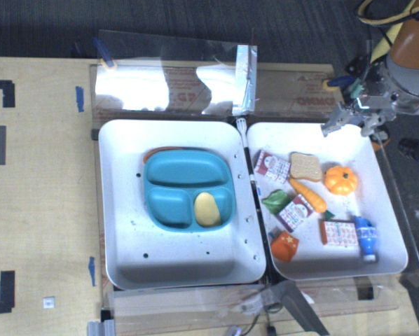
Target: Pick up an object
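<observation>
The tool (353, 121) hovers at the two o'clock corner of the right bin (392, 208); I cannot tell its state. In this bin lie a bread slice (306, 166), a carrot (309, 194) and an orange pumpkin (341, 180). The left bin (118, 187) holds a blue tray (178, 180) with a yellow lemon (207, 208).

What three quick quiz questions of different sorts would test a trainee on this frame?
1. True or false: the yellow egg-shaped item lies in the blue divided tray in the left bin.
2. Multiple choice: which thing lies nearest the right bin's front right corner? A) orange pumpkin B) blue bottle C) bread slice
3. Fill in: the pincer is over the right bin's ____ right corner.

Key: 1 true; 2 B; 3 far.
</observation>
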### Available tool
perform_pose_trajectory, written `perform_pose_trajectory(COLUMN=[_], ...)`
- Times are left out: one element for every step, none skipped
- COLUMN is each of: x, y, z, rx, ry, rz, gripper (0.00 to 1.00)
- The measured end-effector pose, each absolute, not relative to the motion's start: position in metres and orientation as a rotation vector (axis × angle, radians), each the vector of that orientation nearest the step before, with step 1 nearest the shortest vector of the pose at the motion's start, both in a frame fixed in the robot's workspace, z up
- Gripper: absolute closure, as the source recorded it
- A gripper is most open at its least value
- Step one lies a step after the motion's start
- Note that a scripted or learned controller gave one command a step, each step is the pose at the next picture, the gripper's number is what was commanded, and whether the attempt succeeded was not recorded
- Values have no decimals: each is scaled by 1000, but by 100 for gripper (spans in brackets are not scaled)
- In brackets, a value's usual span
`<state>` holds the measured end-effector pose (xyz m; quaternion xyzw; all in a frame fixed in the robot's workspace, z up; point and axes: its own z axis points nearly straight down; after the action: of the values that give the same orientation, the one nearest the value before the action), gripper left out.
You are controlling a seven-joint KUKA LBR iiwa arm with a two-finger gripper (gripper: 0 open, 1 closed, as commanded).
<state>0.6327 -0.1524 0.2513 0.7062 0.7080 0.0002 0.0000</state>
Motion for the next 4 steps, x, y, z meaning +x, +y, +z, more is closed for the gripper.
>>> perform_pose_trajectory(x=[605,564,558,551], y=[-178,-155,-165,-159], z=[119,107,107,107], rx=[2197,2214,2139,2144], ry=[2224,2153,2230,2220], rz=[10,39,41,39], gripper=[0,0,0,0])
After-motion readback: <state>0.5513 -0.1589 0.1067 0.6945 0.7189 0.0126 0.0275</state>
